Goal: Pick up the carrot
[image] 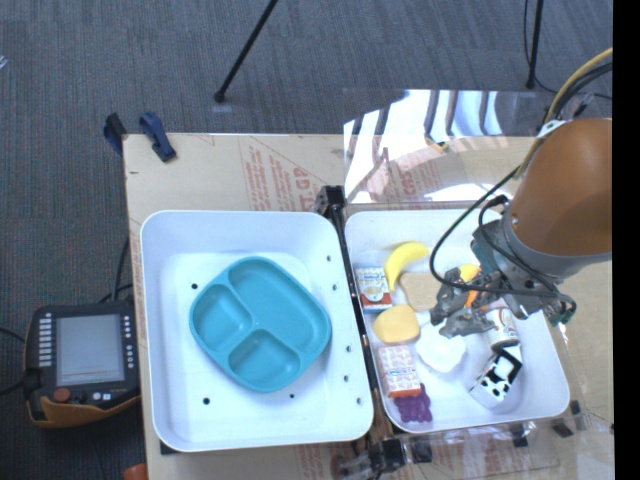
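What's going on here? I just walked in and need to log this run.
The arm's tool is down in the right bin, among toy foods: a banana, a cow-print cup, purple grapes. Something orange, likely the carrot, sits beside the tool; a grip isn't visible. The left bin holds a blue plate.

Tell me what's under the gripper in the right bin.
Under the gripper sit a white lump and a bit of orange, maybe the carrot. The arm covers the rest of that bin.
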